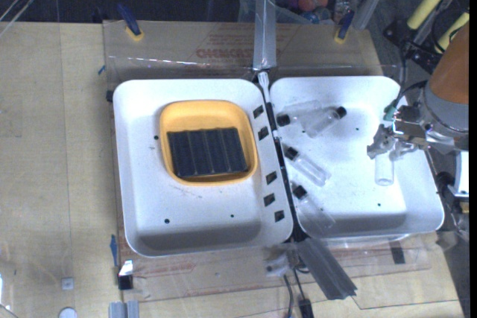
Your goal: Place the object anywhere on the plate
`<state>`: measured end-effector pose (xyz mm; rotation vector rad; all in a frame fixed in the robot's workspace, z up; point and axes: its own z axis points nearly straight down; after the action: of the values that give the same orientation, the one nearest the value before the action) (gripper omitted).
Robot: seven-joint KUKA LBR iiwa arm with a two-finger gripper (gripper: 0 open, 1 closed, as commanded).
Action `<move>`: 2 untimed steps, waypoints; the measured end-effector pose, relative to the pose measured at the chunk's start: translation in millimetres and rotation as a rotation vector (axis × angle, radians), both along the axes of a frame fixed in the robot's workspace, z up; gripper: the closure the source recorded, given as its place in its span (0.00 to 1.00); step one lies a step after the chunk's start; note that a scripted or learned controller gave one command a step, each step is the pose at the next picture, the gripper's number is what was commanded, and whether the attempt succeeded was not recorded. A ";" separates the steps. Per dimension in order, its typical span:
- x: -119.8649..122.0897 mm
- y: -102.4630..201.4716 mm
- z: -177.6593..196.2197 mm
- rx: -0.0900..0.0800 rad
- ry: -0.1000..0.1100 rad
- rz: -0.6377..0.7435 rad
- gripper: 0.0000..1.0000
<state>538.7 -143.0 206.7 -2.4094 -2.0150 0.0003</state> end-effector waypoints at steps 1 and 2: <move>0.0 0.0 0.1 0.000 0.000 0.000 0.00; 5.6 -67.6 9.7 -0.003 -0.002 0.089 0.00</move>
<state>544.3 -210.6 216.4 -2.3201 -2.1223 0.0003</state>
